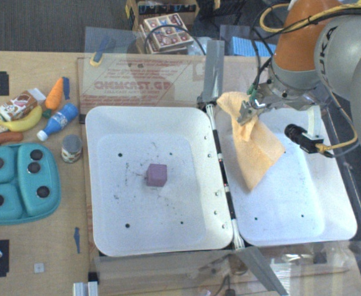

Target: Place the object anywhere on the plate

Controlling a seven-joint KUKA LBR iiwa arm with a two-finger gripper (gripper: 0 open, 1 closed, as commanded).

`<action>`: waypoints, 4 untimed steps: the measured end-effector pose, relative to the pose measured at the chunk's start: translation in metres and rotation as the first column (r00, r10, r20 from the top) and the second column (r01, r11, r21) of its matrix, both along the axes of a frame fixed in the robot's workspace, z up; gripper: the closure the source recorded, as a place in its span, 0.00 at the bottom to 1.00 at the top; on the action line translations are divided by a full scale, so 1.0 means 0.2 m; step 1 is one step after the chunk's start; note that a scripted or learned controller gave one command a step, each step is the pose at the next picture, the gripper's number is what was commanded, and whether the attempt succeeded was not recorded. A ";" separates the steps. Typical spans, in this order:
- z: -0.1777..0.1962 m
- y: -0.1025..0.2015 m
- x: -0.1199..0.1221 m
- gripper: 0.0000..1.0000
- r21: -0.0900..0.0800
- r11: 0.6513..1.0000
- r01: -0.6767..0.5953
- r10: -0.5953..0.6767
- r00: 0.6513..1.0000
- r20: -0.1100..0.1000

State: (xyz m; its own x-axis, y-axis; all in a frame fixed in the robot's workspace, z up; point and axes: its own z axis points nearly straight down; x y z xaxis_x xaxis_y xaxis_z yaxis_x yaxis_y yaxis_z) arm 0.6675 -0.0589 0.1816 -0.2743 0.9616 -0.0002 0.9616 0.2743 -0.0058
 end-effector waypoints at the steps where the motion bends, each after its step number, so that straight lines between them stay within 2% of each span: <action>1: 0.00 0.00 0.00 0.00 0.000 1.000 0.000 0.000 1.000 0.001; 2: 0.04 0.00 0.01 1.00 -0.002 1.000 -0.002 0.002 1.000 0.000; 3: 0.04 0.00 0.01 0.00 -0.002 1.000 -0.002 0.002 1.000 0.000; 4: 0.08 0.01 0.02 1.00 -0.004 1.000 -0.003 0.003 1.000 -0.002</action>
